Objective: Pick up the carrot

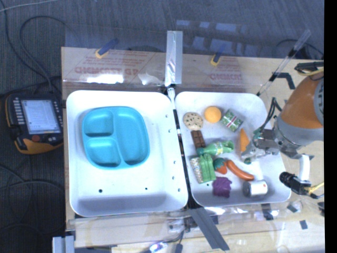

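Observation:
The carrot [244,139] is a small orange wedge lying in the right bin [274,165], towards its right side, pointing up and away. My gripper [253,151] is low in that bin, right against the carrot's lower right end. The grey wrist and orange band [305,109] rise behind it to the right. From this angle I cannot make out whether the carrot is between the jaws or just beside them.
The right bin also holds a cookie [193,120], an orange ball [212,114], a green can [231,120], a green bottle [216,148], a red sausage [239,169], purple grapes [221,186] and a small grey can [255,187]. A blue divided plate [115,136] lies in the left bin.

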`<state>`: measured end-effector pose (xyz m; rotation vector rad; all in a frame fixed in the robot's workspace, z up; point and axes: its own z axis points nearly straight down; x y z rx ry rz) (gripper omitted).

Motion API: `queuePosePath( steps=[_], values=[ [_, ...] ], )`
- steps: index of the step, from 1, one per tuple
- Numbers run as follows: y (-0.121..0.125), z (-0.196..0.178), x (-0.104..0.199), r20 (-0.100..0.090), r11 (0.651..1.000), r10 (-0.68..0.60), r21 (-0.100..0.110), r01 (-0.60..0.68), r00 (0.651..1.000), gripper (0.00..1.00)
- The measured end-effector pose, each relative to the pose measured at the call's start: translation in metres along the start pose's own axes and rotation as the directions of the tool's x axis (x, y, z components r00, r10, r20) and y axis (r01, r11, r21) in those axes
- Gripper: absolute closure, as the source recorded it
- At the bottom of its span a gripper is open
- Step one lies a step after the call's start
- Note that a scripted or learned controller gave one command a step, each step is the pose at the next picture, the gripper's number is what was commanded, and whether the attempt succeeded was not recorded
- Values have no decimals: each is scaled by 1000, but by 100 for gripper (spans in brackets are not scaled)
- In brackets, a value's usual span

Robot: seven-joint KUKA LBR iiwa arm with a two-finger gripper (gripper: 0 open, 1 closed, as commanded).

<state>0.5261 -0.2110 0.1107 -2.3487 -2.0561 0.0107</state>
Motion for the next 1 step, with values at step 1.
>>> queuePosePath(
  steps=[1],
  values=[
    [40, -106, 38, 8, 960, 280, -13, -280, 960, 100]
  ],
)
